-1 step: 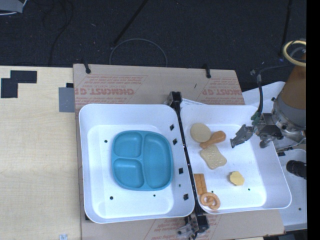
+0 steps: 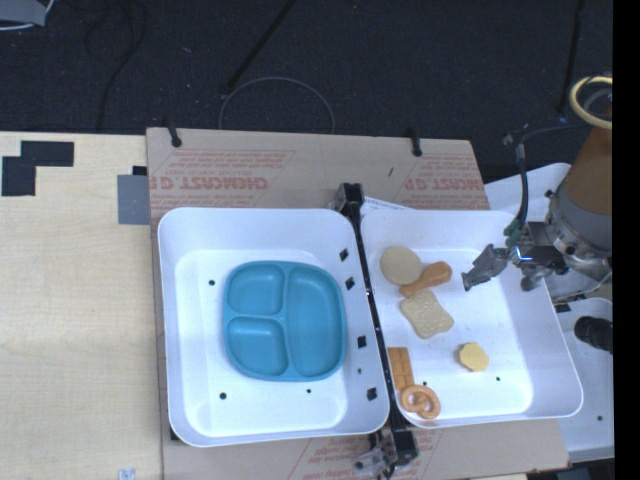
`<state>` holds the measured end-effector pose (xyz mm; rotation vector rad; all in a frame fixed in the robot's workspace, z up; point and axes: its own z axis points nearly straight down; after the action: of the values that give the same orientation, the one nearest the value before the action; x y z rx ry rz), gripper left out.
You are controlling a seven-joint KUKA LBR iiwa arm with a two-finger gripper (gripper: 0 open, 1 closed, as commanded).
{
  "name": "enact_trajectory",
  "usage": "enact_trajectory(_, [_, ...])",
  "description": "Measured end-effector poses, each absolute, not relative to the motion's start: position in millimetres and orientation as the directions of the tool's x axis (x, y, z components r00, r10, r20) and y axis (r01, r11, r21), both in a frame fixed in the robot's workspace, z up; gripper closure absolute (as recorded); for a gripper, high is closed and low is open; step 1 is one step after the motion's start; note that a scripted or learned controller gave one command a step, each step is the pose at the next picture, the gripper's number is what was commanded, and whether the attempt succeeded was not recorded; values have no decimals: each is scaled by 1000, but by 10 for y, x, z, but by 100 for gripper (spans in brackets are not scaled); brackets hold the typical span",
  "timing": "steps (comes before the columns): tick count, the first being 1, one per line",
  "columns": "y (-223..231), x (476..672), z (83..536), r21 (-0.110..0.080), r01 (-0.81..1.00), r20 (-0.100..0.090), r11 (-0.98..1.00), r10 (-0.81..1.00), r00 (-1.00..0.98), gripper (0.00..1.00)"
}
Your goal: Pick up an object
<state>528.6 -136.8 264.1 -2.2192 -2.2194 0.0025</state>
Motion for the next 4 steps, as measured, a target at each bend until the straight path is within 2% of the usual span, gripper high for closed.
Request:
enact_trajectory(1, [-1317, 5299, 2004, -10, 1000, 2, 0, 1000, 0, 0])
enact_trajectory(3, [-1358, 5251, 853, -4, 1000, 1, -1, 1000, 1, 0])
enact_trajectory(4, [-1377, 5257, 986, -2, 1000, 1, -7, 1000, 7, 100])
